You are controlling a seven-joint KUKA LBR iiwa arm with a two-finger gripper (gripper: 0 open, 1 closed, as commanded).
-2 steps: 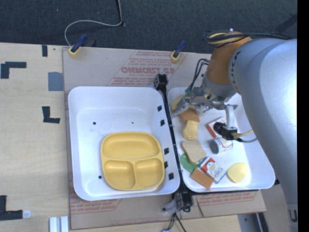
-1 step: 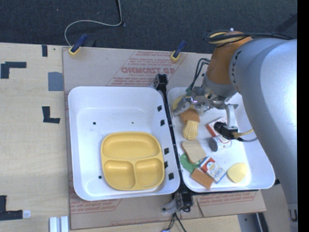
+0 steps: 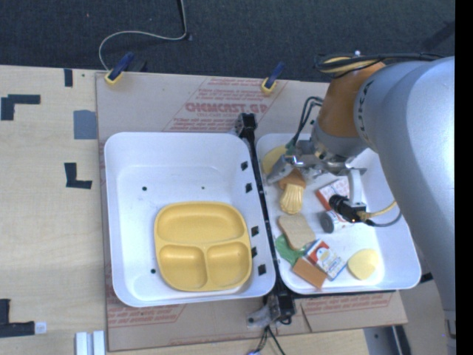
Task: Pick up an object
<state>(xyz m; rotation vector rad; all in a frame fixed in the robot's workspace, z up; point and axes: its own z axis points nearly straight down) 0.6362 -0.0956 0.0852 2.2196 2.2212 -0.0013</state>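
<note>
Reaching in from the right, the grey arm with its orange band hangs over the right bin, its jaws low among the clutter at the bin's upper left, though whether they are spread or pinching anything I cannot tell. Just below them lies a ridged tan toy, then a toast slice, a small red-and-white carton and a pale yellow lemon. A yellow divided tray rests in the left bin.
</note>
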